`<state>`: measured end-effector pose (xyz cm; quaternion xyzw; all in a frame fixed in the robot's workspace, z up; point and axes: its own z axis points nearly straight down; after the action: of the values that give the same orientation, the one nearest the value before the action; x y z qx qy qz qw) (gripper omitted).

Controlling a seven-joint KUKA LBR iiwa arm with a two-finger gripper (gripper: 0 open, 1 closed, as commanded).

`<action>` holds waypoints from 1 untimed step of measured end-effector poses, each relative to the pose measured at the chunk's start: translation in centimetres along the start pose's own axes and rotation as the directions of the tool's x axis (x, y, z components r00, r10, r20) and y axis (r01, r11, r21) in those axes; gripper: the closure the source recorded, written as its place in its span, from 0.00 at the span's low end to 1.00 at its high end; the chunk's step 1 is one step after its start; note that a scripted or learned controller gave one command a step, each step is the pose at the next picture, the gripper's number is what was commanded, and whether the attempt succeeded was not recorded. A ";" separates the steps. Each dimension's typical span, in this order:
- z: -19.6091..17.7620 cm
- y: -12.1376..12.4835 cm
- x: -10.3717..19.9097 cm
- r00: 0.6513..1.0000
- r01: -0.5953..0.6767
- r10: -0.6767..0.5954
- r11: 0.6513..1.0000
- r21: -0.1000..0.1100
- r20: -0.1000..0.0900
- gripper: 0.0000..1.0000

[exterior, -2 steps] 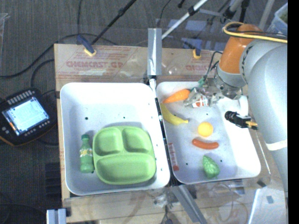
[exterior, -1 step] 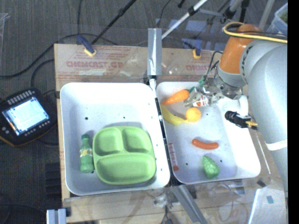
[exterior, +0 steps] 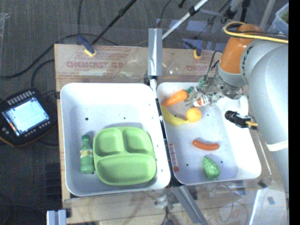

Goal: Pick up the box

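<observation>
My gripper (exterior: 205,93) is low over the back of the right bin (exterior: 243,165), below the arm's orange band. Right under it lies a small white and red thing (exterior: 202,100), which may be the box; the gripper hides most of it. I cannot see whether it sits between the fingers or merely beneath them.
Close around the gripper lie a carrot (exterior: 176,97), a banana (exterior: 172,119) and a round yellow-orange fruit (exterior: 193,115). Further forward are a red sausage-shaped item (exterior: 206,145) and a green item (exterior: 211,168). The left bin (exterior: 75,102) holds a green divided tray (exterior: 124,155) and a green bottle (exterior: 86,154).
</observation>
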<state>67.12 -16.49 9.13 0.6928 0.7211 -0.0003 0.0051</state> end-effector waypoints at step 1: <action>-6.4 -0.4 -4.9 0.996 0.091 -0.091 0.996 0.008 -0.005 0.00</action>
<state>66.86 -21.31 15.53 0.6594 0.7518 -0.0021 0.0005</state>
